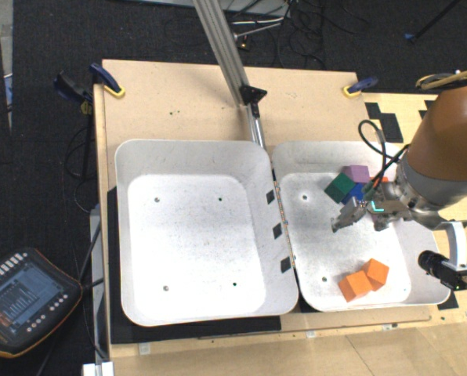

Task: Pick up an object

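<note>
- Camera view showed the fingers low over the floor of the right bin, pointing toward the bin's left side; whether they stood apart or together I could not tell, and nothing was visibly between them.
- Just above and slightly behind the fingers sat a cluster: a green block nearest, a purple block touching it further up, and a blue block partly hidden against the wrist.
- Below the fingers, well apart from them toward the bin's near edge, lay two orange blocks, touching each other.
- Judged from this, the green block was the closest candidate, lying up from the fingertips rather than under them, so a short shift that way seemed needed.
- Arm reached in from the right, wrist bent down over the bin, orange band above.
- Left bin lay beyond, across the divider on the counter.
</note>
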Robot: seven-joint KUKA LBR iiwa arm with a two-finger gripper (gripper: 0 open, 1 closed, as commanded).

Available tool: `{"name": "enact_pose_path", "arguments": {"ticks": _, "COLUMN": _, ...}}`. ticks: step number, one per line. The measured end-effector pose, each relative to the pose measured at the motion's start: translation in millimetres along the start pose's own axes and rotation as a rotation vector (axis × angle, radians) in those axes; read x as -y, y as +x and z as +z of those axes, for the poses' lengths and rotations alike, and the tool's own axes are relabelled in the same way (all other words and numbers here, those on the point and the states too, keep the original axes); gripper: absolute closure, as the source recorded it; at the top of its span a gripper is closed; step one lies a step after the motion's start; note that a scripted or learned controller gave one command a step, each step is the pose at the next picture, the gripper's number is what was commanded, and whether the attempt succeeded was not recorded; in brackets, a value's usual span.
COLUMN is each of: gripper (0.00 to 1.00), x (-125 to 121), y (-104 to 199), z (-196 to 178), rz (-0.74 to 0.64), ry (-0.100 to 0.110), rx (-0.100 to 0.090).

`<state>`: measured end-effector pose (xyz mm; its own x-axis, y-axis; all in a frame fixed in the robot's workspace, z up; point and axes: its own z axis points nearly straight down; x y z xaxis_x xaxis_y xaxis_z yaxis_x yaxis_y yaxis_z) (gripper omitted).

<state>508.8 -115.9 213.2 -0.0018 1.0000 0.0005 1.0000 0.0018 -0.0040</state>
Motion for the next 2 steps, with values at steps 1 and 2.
{"name": "enact_pose_path", "arguments": {"ticks": 1, "gripper": 0.0, "x": -0.7, "y": -0.2, "z": -1.8, "rz": 0.002, "ry": -0.003, "rx": 0.0}}
{"name": "enact_pose_path", "arguments": {"ticks": 2, "gripper": 0.0, "x": -7.1, "y": -4.6, "z": 57.9, "rz": 0.003, "ry": 0.001, "rx": 0.0}}
